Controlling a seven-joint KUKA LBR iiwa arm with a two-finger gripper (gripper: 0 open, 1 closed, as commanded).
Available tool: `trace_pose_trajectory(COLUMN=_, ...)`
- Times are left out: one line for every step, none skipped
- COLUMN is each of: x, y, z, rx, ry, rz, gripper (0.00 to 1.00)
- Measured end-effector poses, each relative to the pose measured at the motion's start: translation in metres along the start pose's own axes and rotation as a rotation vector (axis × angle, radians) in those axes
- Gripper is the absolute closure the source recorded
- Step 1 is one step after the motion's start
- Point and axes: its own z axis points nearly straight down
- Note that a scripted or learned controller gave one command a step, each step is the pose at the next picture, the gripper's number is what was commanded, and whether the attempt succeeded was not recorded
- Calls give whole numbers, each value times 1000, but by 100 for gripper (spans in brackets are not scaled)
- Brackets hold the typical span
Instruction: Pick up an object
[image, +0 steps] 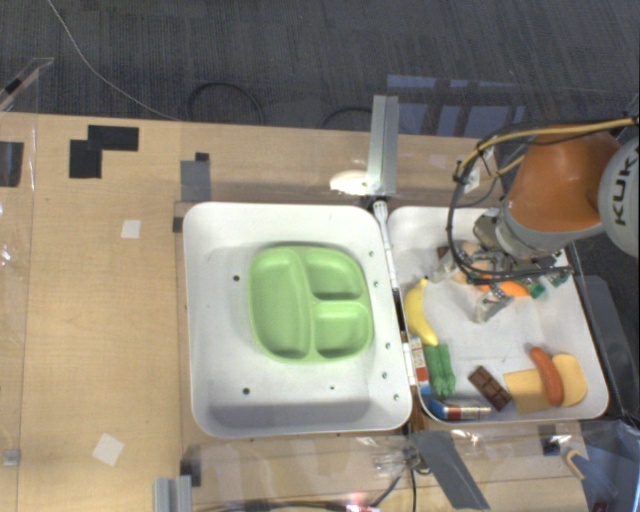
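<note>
My gripper (497, 292) hangs low over the back of the right bin (570, 320), beneath the orange wrist band. A small orange piece (510, 290) with a green end (534, 289) lies right beside the gripper; whether it is held I cannot see. A yellow banana (415, 314) lies along the bin's left wall. Below it is a green block (438, 368). A brown chocolate bar (488, 388), a yellow bun (560, 384) with a red sausage (545, 369) on it, and a red and blue marker (462, 410) lie near the front wall.
The left bin (215, 300) holds a green divided plate (308, 302). A metal post (383, 140) stands behind the wall between the bins. Black cables (460, 215) loop beside the wrist.
</note>
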Motion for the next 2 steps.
trace_pose_trajectory(x=-5, y=-2, z=-16, rx=10, ry=-16, rz=1, gripper=100)
trace_pose_trajectory(x=-19, y=-9, z=-164, rx=10, ry=-9, rz=105, gripper=100)
